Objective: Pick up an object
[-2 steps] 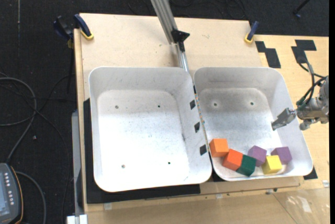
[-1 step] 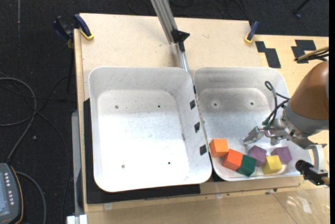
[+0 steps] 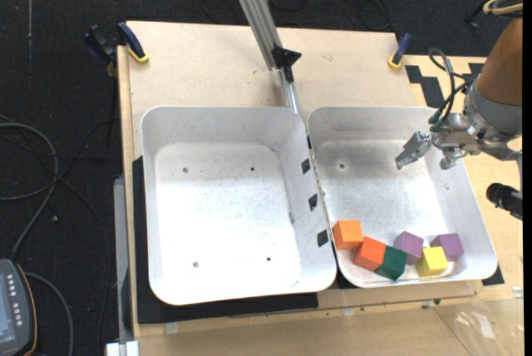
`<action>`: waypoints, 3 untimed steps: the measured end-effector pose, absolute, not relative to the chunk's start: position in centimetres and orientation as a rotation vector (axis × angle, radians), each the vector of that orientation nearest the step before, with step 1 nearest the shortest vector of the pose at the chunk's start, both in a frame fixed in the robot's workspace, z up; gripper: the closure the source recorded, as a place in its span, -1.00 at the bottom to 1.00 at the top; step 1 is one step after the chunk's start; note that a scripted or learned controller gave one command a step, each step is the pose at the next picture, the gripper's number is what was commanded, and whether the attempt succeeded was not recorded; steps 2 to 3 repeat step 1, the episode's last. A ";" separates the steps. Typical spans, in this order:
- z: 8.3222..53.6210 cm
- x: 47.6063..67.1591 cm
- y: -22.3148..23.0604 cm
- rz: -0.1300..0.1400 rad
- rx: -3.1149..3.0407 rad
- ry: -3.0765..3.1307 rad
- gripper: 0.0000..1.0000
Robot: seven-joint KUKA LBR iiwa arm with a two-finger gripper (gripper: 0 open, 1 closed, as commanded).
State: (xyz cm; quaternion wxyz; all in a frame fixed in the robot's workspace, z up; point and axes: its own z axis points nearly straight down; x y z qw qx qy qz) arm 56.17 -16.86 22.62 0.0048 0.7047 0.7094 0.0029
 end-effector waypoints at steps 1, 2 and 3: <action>25.8 49.9 -22.2 -0.002 2.227 2.210 -1.00; 25.8 49.9 -22.2 -0.002 2.227 2.210 -1.00; 25.8 49.9 -22.2 -0.002 2.227 2.210 -1.00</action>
